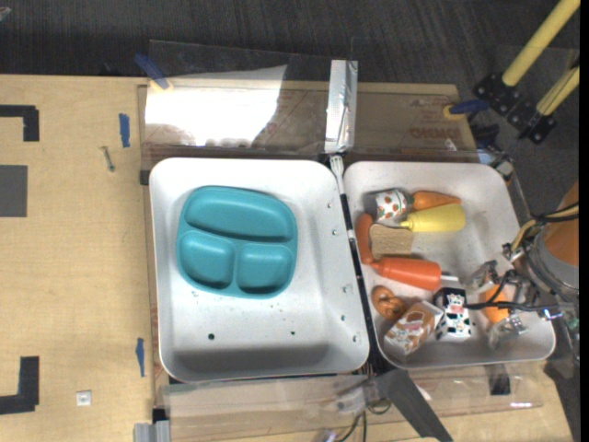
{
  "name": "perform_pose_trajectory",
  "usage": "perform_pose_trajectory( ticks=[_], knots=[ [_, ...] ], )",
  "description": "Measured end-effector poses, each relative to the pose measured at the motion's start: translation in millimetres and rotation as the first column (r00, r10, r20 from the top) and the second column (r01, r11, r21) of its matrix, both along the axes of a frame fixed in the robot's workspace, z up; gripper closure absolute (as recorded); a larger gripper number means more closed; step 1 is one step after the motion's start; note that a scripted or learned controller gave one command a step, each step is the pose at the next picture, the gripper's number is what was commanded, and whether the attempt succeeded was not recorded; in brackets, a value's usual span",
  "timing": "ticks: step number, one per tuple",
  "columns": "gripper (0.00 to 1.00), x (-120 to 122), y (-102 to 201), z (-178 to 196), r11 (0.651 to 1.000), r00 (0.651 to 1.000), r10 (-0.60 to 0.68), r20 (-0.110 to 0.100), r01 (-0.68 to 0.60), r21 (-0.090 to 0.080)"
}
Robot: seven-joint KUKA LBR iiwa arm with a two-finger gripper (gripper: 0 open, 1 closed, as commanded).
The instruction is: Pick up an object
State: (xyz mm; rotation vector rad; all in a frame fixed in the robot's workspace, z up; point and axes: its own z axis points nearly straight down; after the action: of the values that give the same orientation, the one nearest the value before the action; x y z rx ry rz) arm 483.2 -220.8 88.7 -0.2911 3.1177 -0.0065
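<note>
In the camera view, the left bin (175, 247) holds a teal divided plate (237, 240) at its centre. The right bin (479, 238) is crowded with toy food: a yellow piece (437, 218), an orange carrot-like piece (408, 271), a brown slice (392, 240) and a black-and-white carton (452, 314). The gripper (504, 297) sits at the frame's lower right, low over that bin's right side; its opening cannot be told, nor any hold.
</note>
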Motion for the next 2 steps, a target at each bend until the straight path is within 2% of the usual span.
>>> perform_pose_trajectory(
  ticks=[1,2],
  knots=[
    [0.00,19.6,-2.0,49.7,0.941,0.941,0.339,-0.001,-0.339,-0.002],
    [0.00,30.6,-7.5,6.5,0.919,0.919,0.394,-0.007,-0.394,-0.009]
  ],
)
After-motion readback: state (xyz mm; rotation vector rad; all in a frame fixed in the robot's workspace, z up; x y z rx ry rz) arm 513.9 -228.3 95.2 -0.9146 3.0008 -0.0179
